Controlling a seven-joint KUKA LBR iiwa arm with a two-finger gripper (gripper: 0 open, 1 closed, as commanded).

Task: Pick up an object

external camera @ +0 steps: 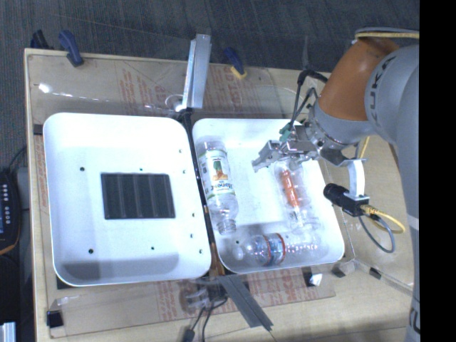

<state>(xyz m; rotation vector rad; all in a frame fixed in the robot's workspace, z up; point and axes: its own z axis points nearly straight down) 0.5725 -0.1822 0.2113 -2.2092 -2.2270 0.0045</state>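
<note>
while three bottles (pixel 217 184) lie in the right bin (pixel 246 137), the claw (pixel 278 155) (spread) hovers.

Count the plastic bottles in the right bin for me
3. One bottle with the white label lies along the right bin's left wall, one with the orange label lies below the pincer, and one lies along the near wall. None looks hidden.

the arm (pixel 377 84) is cut off by the right edge of the camera view. the gripper (pixel 285 155) covers the top end of the orange-labelled bottle (pixel 291 191), and finger spacing cannot be resolved. print on the white-labelled bottle (pixel 216 180) is too small to read. the dark device (pixel 6 209) is cut by the left edge.
</note>
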